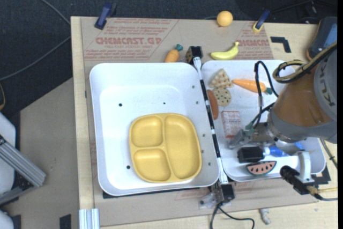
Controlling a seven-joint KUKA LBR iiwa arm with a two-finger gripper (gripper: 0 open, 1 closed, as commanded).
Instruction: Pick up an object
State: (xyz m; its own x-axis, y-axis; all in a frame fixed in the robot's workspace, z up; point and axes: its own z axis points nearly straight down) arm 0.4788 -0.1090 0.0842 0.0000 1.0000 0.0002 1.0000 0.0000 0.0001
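Note:
My gripper (241,141) reaches down into the right bin (214,68), near its front left part. It hangs just below a small red-and-white packet (231,121) and above a watermelon slice (261,168). A carrot (247,85), two tan waffle-like pieces (221,87) and a reddish sausage (213,104) lie farther back in that bin. A blue item (280,152) peeks out beside the wrist. The arm (300,110) covers the bin's right half.
The left bin (107,88) holds a yellow divided plate (165,146). Behind the bins on the bench lie a banana (225,52), an orange ball (225,19) and a small carrot toy (172,55). Cables (265,75) loop above the right bin.

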